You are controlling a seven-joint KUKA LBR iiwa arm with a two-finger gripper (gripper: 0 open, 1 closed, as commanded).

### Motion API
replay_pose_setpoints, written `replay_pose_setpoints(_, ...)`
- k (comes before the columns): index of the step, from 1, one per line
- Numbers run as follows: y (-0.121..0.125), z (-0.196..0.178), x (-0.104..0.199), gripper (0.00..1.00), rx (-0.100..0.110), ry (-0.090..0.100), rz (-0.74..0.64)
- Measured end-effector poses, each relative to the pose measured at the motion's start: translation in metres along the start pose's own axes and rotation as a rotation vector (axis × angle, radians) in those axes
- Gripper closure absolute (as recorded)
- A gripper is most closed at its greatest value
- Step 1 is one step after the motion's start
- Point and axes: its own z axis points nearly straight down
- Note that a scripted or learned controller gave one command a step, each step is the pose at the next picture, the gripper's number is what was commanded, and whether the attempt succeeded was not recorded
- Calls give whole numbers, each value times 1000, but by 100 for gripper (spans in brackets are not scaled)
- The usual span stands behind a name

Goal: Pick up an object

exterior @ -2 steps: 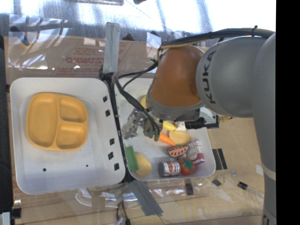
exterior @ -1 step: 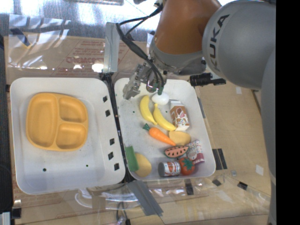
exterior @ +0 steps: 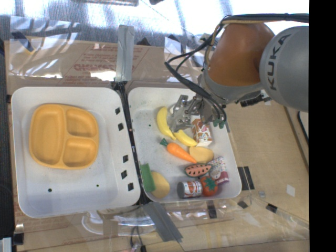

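My gripper (exterior: 181,121) hangs over the right bin (exterior: 142,109), its metal fingers pointing down right next to two yellow bananas (exterior: 164,122). Nothing shows between the fingers. Just right of the gripper stands a small red and white can (exterior: 202,133). Below lie an orange carrot (exterior: 178,151), a pale yellow potato-like piece (exterior: 201,154), a watermelon slice (exterior: 197,169), a wrapped packet (exterior: 219,168), a lying can (exterior: 189,188), a red tomato (exterior: 210,187), a yellow lemon (exterior: 160,185) and a green block (exterior: 147,176).
The left bin (exterior: 31,193) holds a yellow divided plate (exterior: 63,136). A black divider strip (exterior: 127,135) runs between the bins. The grey and orange arm (exterior: 247,51) covers the right bin's upper right corner. Cardboard and tape lie behind the bins.
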Motion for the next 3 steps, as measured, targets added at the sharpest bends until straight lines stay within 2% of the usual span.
replay_pose_setpoints(1,-52,-45,-43,100,0,-6,-2)
replay_pose_setpoints(2,-52,-45,-43,0,0,-5,-2)
replay_pose_setpoints(3,-57,121,-55,0,-3,7,-61)
